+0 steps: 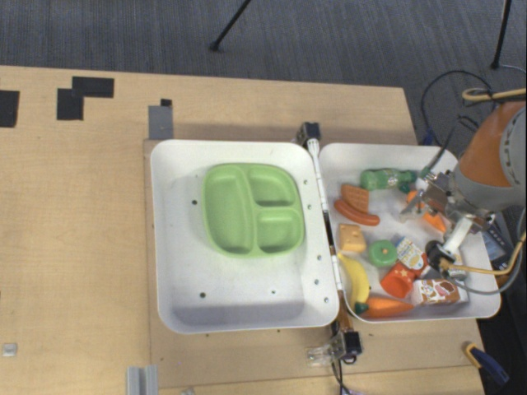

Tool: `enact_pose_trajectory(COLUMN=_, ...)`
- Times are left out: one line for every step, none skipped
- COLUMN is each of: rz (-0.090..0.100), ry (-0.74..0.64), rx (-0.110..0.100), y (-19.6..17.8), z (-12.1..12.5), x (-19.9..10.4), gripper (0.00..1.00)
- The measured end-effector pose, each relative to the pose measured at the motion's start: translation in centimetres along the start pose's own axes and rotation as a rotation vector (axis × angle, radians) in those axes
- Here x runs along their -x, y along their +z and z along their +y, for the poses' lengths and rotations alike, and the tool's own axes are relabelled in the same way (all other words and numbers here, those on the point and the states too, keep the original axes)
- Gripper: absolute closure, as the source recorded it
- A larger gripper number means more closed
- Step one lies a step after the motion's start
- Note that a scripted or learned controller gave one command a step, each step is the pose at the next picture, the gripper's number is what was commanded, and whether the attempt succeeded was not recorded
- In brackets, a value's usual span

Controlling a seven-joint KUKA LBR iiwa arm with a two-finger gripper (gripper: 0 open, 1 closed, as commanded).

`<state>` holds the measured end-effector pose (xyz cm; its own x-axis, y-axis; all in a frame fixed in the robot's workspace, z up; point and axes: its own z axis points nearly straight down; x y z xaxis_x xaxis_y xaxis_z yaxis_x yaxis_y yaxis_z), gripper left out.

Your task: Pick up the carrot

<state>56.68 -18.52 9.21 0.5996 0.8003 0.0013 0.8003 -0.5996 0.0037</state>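
Observation:
The carrot [389,307], orange with a small green top, lies flat along the near wall of the right bin [486,307], just right of the banana's tip. My gripper [422,199] hangs over the far right part of that bin, well behind the carrot. A small orange piece [435,220] shows just below the gripper. Nothing is visibly held.
The right bin is crowded: a green bottle [387,178], red sausages [358,205], a tan block [352,239], a banana [356,278], a green round toy [382,253], a red cup [397,280] and a printed packet [436,290]. A green divided plate [251,208] sits in the left bin [177,303].

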Motion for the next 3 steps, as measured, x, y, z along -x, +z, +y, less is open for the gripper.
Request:
enact_pose_trajectory(rz=-0.001, ry=-0.004, rx=-0.005, y=-0.6, z=0.0, x=-0.1, gripper=1.00)
enact_pose_trajectory(rz=-0.001, ry=-0.004, rx=-0.005, y=-0.6, z=0.0, x=-0.1, gripper=0.00)
enact_pose_trajectory(rz=-0.001, ry=-0.500, rx=0.001, y=0.7, z=-0.4, x=-4.1, gripper=0.00)
